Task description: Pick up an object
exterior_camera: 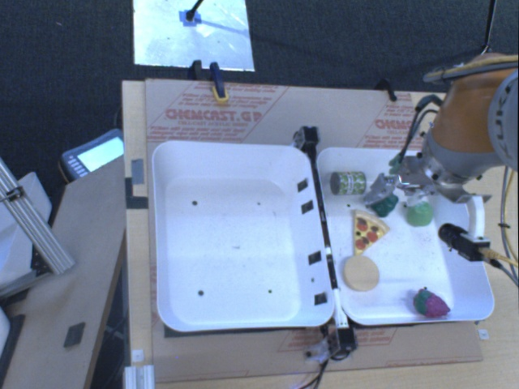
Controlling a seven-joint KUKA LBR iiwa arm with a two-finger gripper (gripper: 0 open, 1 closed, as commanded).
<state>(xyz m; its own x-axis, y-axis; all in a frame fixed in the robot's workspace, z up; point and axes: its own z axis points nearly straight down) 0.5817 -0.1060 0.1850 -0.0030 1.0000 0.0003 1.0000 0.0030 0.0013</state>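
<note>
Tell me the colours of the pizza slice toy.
Yellow pizza slice with red spots, seen in the camera view.

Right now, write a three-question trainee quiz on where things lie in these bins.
1. True or false: the pizza slice lies in the left bin.
2. Which thing lies nearest the right bin's near right corner? A) the green can B) the purple and green toy C) the round tan disc
3. Fill in: the hand hangs over the ___ bin.

Key: 1 false, it lies in the right bin. 2 B. 3 right.
</note>
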